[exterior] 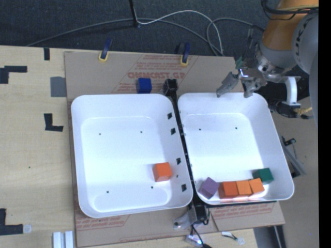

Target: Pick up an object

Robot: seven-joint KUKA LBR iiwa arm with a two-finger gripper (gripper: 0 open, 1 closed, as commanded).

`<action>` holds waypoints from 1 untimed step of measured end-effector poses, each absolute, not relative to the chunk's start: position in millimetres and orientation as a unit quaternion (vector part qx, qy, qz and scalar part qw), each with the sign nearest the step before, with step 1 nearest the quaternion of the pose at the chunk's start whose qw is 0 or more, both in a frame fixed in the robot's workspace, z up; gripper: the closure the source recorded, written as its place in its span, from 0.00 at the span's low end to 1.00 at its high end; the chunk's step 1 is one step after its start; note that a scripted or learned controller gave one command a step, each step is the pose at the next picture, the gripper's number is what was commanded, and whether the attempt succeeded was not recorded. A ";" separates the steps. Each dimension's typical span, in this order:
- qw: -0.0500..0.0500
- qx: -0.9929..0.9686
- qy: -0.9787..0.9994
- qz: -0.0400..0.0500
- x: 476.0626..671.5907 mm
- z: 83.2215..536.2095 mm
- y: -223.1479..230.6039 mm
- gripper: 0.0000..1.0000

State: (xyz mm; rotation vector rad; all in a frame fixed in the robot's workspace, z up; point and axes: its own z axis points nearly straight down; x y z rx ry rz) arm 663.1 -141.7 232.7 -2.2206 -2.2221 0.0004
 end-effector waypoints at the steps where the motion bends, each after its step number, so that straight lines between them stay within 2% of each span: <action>1: 0.000 -0.720 -0.694 0.001 671.8 219.8 -173.2 0.00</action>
